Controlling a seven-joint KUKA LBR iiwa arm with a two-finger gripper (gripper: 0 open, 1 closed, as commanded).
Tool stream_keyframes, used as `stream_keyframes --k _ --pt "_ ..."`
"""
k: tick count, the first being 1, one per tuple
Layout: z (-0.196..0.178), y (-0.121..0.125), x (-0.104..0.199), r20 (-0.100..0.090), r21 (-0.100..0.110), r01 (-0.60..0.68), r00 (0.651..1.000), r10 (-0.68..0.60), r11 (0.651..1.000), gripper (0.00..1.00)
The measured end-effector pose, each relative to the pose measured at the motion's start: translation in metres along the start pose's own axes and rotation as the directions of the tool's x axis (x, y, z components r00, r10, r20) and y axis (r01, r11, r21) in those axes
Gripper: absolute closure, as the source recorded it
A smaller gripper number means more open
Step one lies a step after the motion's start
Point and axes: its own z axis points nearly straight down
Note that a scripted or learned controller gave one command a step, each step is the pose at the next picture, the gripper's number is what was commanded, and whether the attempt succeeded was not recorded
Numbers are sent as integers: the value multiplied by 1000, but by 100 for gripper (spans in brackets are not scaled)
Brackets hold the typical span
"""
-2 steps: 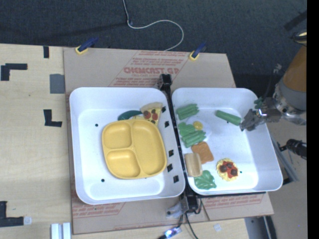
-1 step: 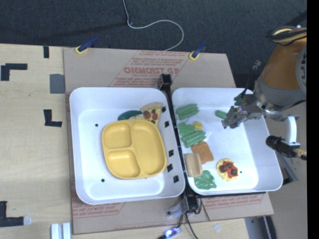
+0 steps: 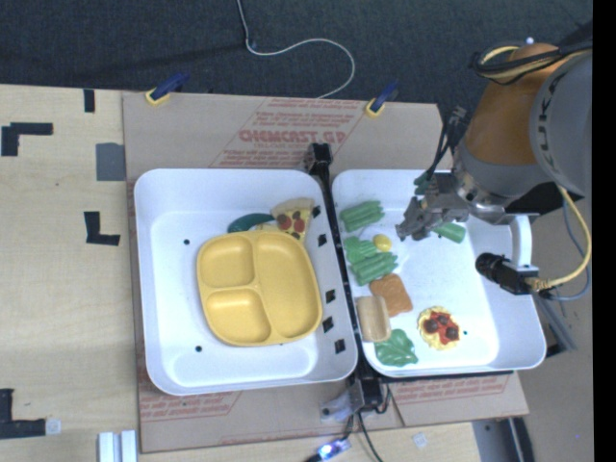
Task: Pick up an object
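Looking down, I see a brown cardboard sheet (image 3: 289,133) on the bench under two shallow white plastic bins. The left bin (image 3: 159,258) carries a yellow divided plastic tray (image 3: 258,288) at its centre, with a toy pizza slice (image 3: 295,216) at its far edge. The right bin (image 3: 510,340) holds green toy vegetables (image 3: 364,216) along its left wall and a small round toy pizza (image 3: 439,326) near its front edge; its right side has open room. The dark two-finger gripper (image 3: 420,218) hangs over the far middle, beside a green piece (image 3: 449,230). I cannot tell its opening.
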Motion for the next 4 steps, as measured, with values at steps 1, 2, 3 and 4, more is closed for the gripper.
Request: stream_keyframes --k 1,2,3,4 --pt "4 27 42 0 -1 0 1000 0 1000 100" --pt "-23 48 79 0 -3 -1 1000 1 1000 100" --pt "-20 48 69 2 0 -6 1000 6 1000 100" --pt "-8 40 71 2 1 -5 1000 5 1000 100"
